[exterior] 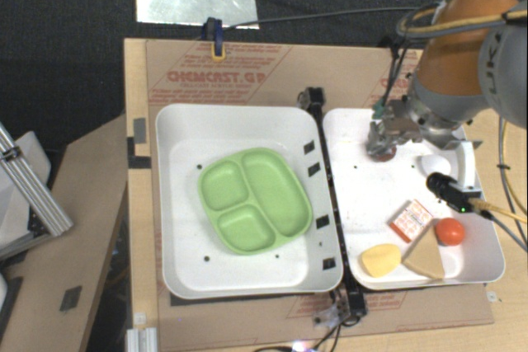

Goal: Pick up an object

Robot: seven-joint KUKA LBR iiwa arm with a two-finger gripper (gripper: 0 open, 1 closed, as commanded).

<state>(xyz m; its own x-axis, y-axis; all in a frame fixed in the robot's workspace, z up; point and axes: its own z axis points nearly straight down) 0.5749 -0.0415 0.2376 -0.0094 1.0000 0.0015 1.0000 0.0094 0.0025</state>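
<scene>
Bench with two shallow white bins side by side, divided by a dark central rail. Left bin (177, 136): contains one green compartment tray (254, 199), three sections, lying flat and turned at an angle near the bin's middle; bare white floor on all sides of it, widest toward the far and left walls. Right bin (351, 202): far half and left strip of floor bare; contents clustered in the near right corner. Items there: yellow rounded piece (380, 259) near the front wall; tan wedge (425, 258) just beside it on the right, apparently touching it; red tomato-like ball (450, 232) at the wedge's upper right edge; small orange-and-white box (411, 219) just above the wedge, lying tilted. Arm: grey body with an orange band, entering from the right over the right bin's far right portion, with cables and a black fitting with a green light trailing over the bin's right side. Gripper (382, 146): low over the far part of the right bin, at or close to the floor; whether it is open or closed cannot be told from this slant, and nothing is visible in it. Clustered items lie well apart from the gripper, toward the near right corner; the box is the nearest of them.
</scene>
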